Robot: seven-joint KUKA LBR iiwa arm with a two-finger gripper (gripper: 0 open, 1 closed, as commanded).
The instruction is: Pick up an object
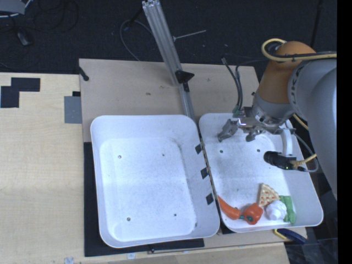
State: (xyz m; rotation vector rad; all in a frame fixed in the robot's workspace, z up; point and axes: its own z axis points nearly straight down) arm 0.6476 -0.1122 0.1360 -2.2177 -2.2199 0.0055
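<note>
Claw (237, 131) spread wide with nothing between its fingers, over the far end of the right bin (236, 172), toys (258, 205) bunched along its near rim, left bin (146, 180) beside it, no readable writing.

Gripper (237, 132) hung over the far end of the right bin (236, 169), nothing between its spread fingers. Toys clustered at that bin's near edge: orange carrot (228, 208), red pepper (253, 213), waffle wedge (268, 194), white-and-green piece (280, 209) (identity unclear). Left bin (146, 180) alongside.

Seemingly matt white plastic bins (148, 126)
</note>
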